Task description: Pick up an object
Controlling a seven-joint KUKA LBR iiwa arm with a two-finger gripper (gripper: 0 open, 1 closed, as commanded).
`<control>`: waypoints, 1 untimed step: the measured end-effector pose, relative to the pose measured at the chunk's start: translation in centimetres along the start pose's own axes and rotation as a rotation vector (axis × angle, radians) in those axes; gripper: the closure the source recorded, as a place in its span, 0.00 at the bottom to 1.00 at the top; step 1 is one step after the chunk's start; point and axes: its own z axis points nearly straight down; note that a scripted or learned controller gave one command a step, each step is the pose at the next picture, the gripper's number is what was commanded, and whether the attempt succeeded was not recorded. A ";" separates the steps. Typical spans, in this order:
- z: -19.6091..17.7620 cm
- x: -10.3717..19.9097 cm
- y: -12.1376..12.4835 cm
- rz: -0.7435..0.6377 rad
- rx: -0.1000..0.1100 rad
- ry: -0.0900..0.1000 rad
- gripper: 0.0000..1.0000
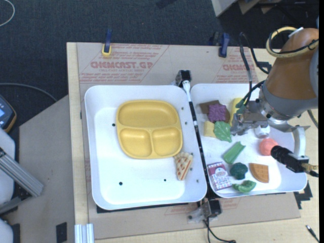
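Observation:
The right bin (288,186) holds several toy foods: purple grapes (218,112), a green leafy piece (223,131), a green block (234,152), a dark green round piece (239,170), an orange wedge (259,172), a pink ball (267,147) and a red-and-white packet (218,175). My gripper (243,121) hangs over the upper middle of this bin, just right of the grapes and the leafy piece. The wrist hides its tips. Nothing shows as held.
The left bin (101,176) carries a yellow divided plate (150,128) and a sandwich toy (183,165) near its right wall. A green pepper-like piece (245,186) lies at the right bin's front. A black part (286,158) juts from the arm beside the pink ball.

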 end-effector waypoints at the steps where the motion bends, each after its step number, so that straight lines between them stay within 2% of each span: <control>1: 0.3 1.6 1.2 0.002 -0.005 -0.004 1.00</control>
